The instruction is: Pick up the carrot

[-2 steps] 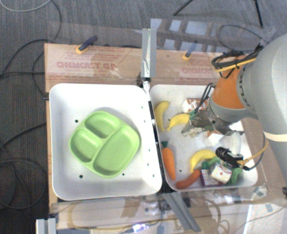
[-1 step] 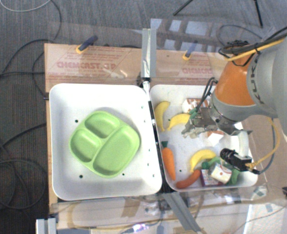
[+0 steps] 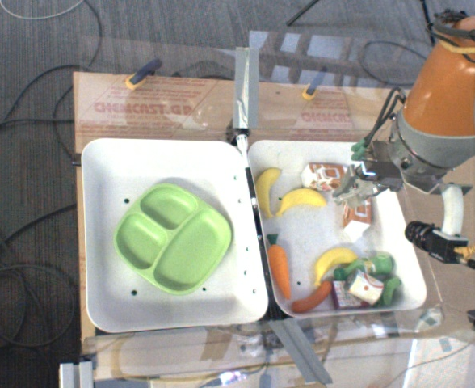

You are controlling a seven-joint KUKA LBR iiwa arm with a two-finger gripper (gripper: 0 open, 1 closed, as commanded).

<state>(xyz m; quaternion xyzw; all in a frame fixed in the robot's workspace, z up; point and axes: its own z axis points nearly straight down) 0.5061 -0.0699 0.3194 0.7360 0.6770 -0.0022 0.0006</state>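
The carrot (image 3: 279,270) is orange with a small green top. It lies lengthwise along the left wall of the right bin (image 3: 410,297), in the front half. My gripper (image 3: 355,189) hangs over the back right part of that bin, above a brown and white carton (image 3: 357,213). It is well apart from the carrot, up and to its right. Nothing of the carrot is near it.
The right bin also holds three yellow bananas (image 3: 302,199), a red-orange sausage-like piece (image 3: 312,297) just beside the carrot's tip, green broccoli (image 3: 383,263), and small cartons (image 3: 362,288). A green divided plate (image 3: 173,237) lies in the left bin (image 3: 100,297).
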